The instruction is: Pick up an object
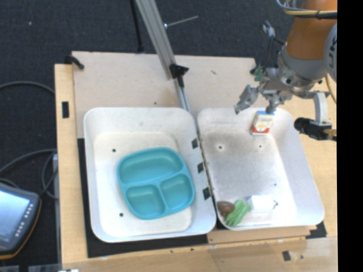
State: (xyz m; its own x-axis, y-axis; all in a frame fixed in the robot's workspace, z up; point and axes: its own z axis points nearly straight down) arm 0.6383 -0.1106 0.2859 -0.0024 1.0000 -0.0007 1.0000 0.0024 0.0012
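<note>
You have two white bins on the bench: a left bin (96,152) and a right bin (295,169). The left one holds one teal divided plate (155,182). In the right one you have four items: one small red-and-white carton (261,123), one brown lump (226,208), one green piece (239,213) and one white block (261,202).

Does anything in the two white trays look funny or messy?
Nothing looks spilled or broken. The teal divided plate sits a bit crooked in the left bin. In the right bin, a green thing, a brown thing and a white thing are bunched in the near corner, and a small red-and-white box lies alone below the gripper.
</note>
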